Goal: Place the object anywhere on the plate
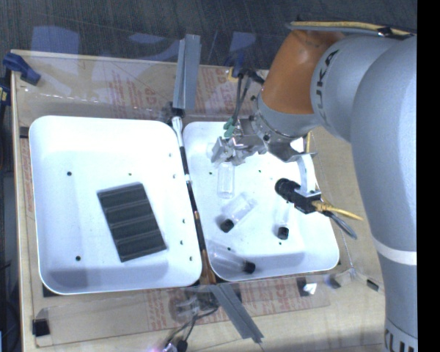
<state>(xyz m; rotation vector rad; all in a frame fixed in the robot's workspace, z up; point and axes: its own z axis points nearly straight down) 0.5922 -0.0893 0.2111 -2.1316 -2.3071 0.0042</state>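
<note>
On the wooden bench (95,86) two shallow white bins sit side by side. Left of the middle, the left white bin (51,145) holds a dark ridged flat plate (132,221). Right of it, the right white bin (319,251) holds small clear plastic bottles with black caps (235,213). Near the top of that bin hangs the metal gripper (227,149); whether its jaws are apart or together I cannot tell
</note>
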